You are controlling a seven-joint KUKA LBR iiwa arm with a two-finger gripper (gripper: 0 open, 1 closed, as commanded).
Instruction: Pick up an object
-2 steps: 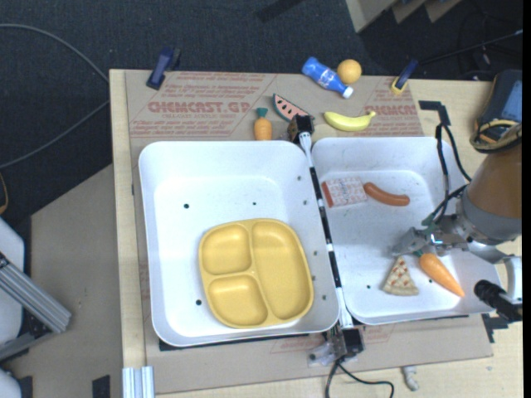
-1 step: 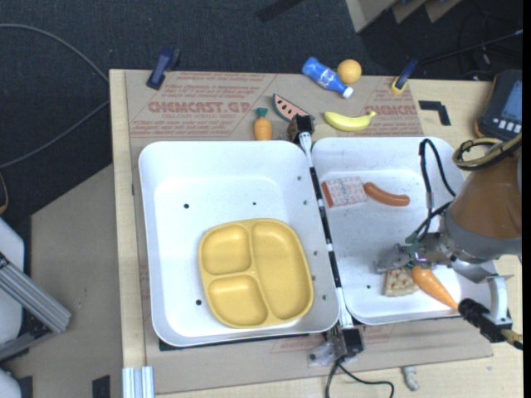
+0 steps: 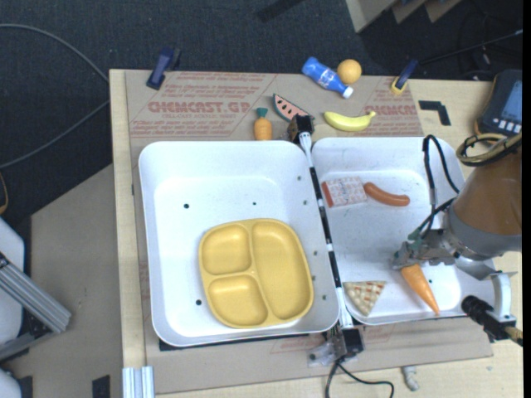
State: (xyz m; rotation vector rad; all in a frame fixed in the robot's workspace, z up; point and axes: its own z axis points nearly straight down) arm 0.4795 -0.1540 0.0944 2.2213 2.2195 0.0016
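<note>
**A:** Setting?

**B:** Dark carpeted floor [image 3: 83,23] around a pale wooden bench [image 3: 207,98]. On the bench, two shallow white bins side by side: left bin [image 3: 166,189], right bin [image 3: 373,152].

**A:** In the left bin?

**B:** A yellow divided plate [image 3: 255,270], lying flat towards the 5 o'clock corner.

**A:** And in the right bin?

**B:** An orange carrot [image 3: 421,287] near the 5 o'clock corner, broad end towards 11 o'clock, tip towards 5 o'clock. A pizza slice [image 3: 365,295] just beside it at 9 o'clock, apart from it. A sausage [image 3: 387,195] and a red-and-white striped piece [image 3: 343,192] side by side near the far wall, well apart from the carrot at 12 o'clock.

**A:** Position of the arm?

**B:** Reaching in from 3 o'clock, orange band [image 3: 489,210] above the grey wrist, with the gripper [image 3: 413,255] low inside the right bin.

**A:** Carrot relative to the pincer?

**B:** Just at 5 o'clock of it, broad end directly below the pincer's tip. Touching or merely close: cannot tell. Lying on the bin floor, not lifted.

**A:** Pincer released, clenched or grasping?

**B:** Cannot tell; too small and dark at the tip.

**A:** Behind the bins?

**B:** At 12 o'clock on the bench: a banana [image 3: 348,121], a blue bottle [image 3: 325,76], an orange ball [image 3: 349,70], a watermelon slice [image 3: 285,107] and a small second carrot [image 3: 263,128].
</note>
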